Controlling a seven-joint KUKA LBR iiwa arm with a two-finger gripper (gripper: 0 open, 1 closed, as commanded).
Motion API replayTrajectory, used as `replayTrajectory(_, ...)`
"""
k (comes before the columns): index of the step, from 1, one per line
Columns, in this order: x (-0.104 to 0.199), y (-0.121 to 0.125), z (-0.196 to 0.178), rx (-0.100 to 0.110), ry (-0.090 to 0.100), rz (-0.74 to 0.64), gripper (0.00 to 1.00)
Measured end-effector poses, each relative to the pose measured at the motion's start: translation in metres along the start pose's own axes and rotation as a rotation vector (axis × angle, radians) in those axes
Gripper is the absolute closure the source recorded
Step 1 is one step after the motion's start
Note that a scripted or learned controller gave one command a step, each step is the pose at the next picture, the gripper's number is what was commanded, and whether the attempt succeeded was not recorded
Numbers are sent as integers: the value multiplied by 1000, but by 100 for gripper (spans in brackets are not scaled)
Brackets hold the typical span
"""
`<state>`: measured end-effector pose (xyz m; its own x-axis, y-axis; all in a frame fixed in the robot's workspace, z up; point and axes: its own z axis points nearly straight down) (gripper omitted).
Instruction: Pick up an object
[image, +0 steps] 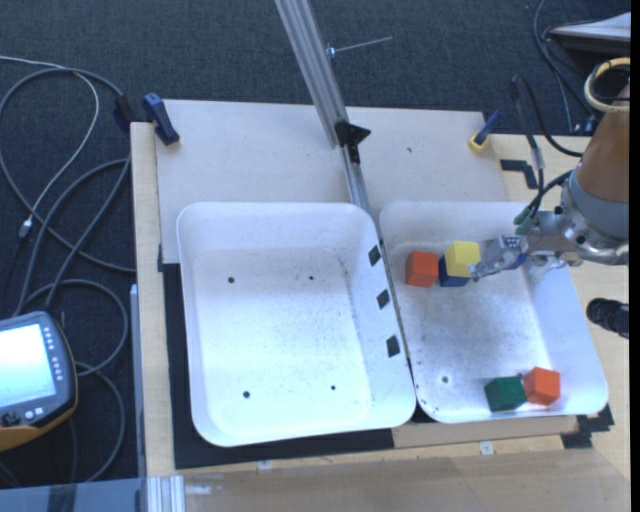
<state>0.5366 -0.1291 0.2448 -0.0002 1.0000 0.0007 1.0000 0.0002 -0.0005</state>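
In the right bin (560, 300), near its far side, stand an orange block (422, 268), a yellow block (462, 257) and a blue block (452, 279) that peeks out under the yellow one. My gripper (493, 260) reaches in from the right and sits low, right beside the yellow block's right face. I cannot tell whether it touches the block. Close together at the bin's near right corner lie a green block (505, 393) and a second orange block (542, 385).
The left bin (200, 240) stands beside the right one, with a row of black clips along the shared rim. A metal pole (318, 80) slants up from the back of the bench. Cables and a teach pendant (30, 370) lie on the floor at left.
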Motion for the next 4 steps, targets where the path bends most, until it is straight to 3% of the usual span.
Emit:
replayTrajectory(1, 40, 54, 132, 7, 2, -4, 0)
replayTrajectory(2, 34, 105, 148, 13, 1, 0, 0)
replayTrajectory(3, 34, 105, 136, 10, 1, -1, 100)
replayTrajectory(4, 42, 90, 145, 3, 0, 1, 100)
